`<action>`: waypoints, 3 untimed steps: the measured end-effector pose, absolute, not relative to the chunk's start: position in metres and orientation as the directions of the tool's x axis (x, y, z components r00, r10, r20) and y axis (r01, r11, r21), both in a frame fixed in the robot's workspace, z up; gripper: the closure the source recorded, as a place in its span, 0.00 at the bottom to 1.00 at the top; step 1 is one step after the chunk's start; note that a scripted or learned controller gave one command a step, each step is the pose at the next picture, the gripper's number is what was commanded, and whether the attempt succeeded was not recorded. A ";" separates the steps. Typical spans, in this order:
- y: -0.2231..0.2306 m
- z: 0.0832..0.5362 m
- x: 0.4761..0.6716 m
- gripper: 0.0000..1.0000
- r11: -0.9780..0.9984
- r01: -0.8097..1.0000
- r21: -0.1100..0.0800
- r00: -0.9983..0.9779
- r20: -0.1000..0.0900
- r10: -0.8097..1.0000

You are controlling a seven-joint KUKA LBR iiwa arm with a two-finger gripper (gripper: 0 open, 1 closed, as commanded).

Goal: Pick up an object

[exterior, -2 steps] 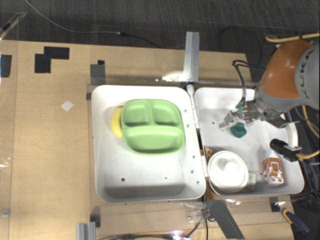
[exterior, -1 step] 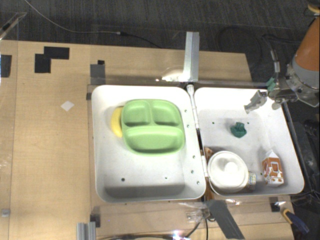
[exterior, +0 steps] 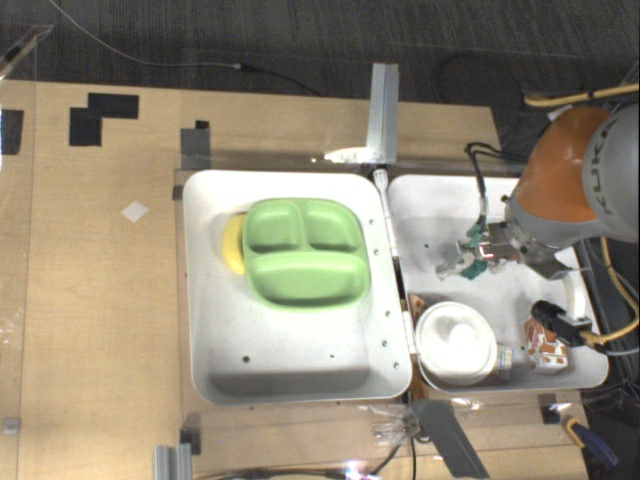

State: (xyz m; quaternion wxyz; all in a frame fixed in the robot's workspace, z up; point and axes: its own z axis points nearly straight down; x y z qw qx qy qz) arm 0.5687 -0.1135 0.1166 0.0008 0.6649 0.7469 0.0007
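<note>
Green divided plate (exterior: 304,251) left bin (exterior: 215,348); claw (exterior: 470,258) over right bin (exterior: 420,203).

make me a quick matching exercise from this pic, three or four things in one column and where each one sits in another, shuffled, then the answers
Things:
1. green divided tray
2. white bowl
3. yellow object
4. gripper

Places:
A. near end of the right bin
B. over the middle of the right bin
C. middle of the left bin
D. poking out from under the tray's left edge

Pairs: 1-C, 2-A, 3-D, 4-B
</note>
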 end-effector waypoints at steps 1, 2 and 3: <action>-0.132 0.088 0.594 0.00 0.111 0.994 0.009 -0.111 -0.002 0.994; -0.132 0.088 0.594 0.00 0.111 0.994 0.009 -0.111 -0.002 0.994; -0.132 0.101 0.597 1.00 0.113 0.993 0.016 -0.113 -0.005 0.994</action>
